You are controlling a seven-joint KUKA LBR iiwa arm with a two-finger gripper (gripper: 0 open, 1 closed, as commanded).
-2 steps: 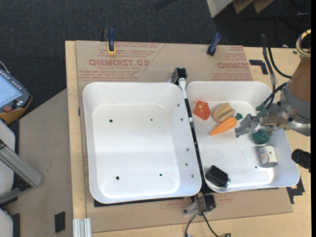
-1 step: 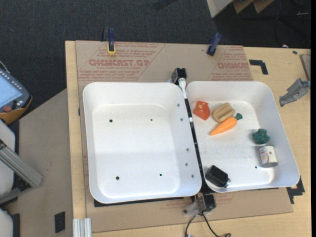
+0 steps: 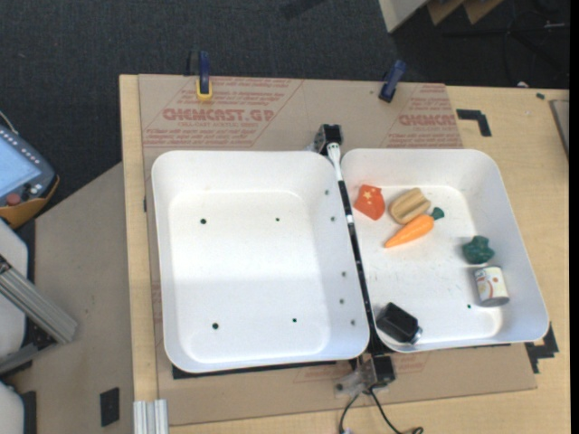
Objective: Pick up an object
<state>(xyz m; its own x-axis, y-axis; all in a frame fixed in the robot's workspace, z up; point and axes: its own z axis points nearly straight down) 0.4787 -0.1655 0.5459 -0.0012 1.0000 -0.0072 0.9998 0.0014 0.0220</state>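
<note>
The right bin (image 3: pixel 507 233) holds several small objects. A red-orange block (image 3: pixel 369 202) lies near its left wall, with a tan bread-like piece (image 3: pixel 408 204) beside it. Just below them lies an orange carrot (image 3: pixel 411 231) with a green tip. A dark green lump (image 3: pixel 478 250) sits toward the right wall, and a small white can (image 3: pixel 490 286) lies just below it. A black object (image 3: pixel 397 322) rests at the bin's front left corner.
The left bin (image 3: pixel 181 269) stands beside the right one, a black divider strip (image 3: pixel 348 233) between them. Both rest on a cardboard sheet (image 3: pixel 271 107) held by two blue clamps (image 3: pixel 203 69) at the back. Dark floor lies beyond.
</note>
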